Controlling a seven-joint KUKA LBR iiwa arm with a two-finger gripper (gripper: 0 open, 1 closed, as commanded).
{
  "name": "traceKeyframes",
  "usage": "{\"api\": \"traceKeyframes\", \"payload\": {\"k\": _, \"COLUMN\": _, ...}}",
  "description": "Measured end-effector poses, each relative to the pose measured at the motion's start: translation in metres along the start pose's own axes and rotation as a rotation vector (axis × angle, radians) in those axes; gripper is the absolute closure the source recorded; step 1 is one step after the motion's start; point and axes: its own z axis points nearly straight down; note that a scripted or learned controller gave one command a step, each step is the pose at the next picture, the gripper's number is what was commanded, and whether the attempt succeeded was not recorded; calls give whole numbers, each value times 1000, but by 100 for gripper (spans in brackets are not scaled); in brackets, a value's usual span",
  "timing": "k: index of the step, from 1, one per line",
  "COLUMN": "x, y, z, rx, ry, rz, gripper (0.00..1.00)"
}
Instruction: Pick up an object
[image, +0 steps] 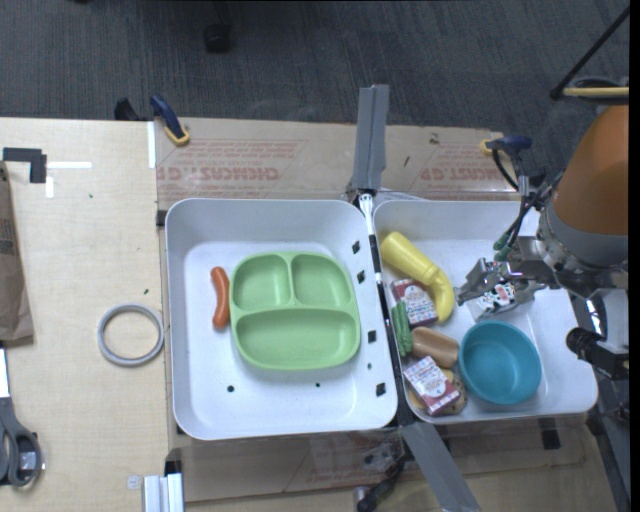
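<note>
Blue bowl (500, 362) sits in your right bin (560, 310), beside a yellow banana (418, 272). Your gripper (487, 288) hovers just above the bowl; its state cannot be told.

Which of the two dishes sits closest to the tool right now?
The blue bowl in the right bin, just below the tool. The other dish, the green divided plate, lies across the divider in the left bin.

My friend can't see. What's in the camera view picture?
A robot gripper hangs over the right bin, near a banana, blue bowl and snack packets. The left bin holds a green plate and a sausage.
</note>
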Motion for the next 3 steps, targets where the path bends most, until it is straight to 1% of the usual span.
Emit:
{"api": "traceKeyframes", "payload": {"k": 1, "x": 29, "y": 37, "z": 53, "rx": 2, "ry": -1, "rz": 488, "gripper": 0}}
{"api": "traceKeyframes", "payload": {"k": 2, "x": -2, "y": 118, "z": 69, "rx": 1, "ry": -1, "rz": 479, "gripper": 0}}
{"api": "traceKeyframes", "payload": {"k": 3, "x": -8, "y": 110, "z": 127, "rx": -17, "ry": -5, "rz": 254, "gripper": 0}}
